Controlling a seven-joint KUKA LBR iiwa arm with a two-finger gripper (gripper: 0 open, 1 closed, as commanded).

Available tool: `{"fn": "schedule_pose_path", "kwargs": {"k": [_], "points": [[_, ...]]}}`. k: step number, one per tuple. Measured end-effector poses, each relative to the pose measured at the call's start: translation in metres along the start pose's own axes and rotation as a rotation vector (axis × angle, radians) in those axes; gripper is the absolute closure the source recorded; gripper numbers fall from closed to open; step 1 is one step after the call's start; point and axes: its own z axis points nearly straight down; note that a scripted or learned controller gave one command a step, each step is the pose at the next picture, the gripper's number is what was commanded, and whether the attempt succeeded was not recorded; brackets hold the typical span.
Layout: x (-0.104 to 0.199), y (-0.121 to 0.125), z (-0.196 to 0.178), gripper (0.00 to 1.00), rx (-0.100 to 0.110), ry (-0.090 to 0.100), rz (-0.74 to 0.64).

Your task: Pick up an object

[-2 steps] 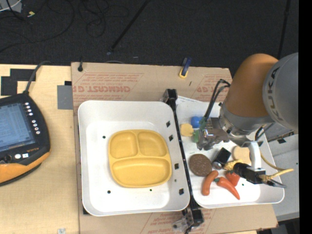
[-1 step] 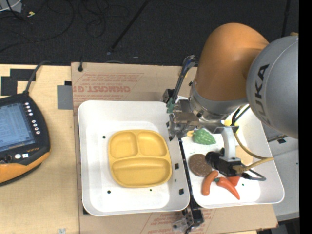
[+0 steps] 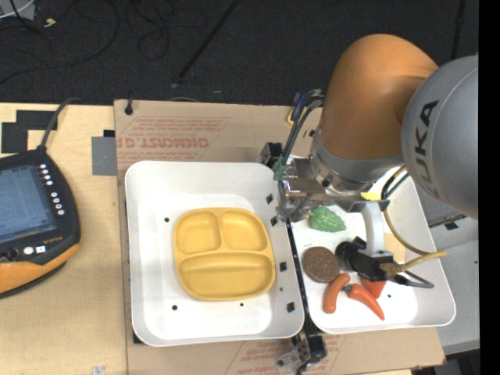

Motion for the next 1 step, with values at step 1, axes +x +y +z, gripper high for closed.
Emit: {"fn": "schedule_pose_path", "kwargs": {"k": [1], "points": [[-0.0036,-0.0365,-0.0732,1.00,-0.008,0.002,0.003]]}}
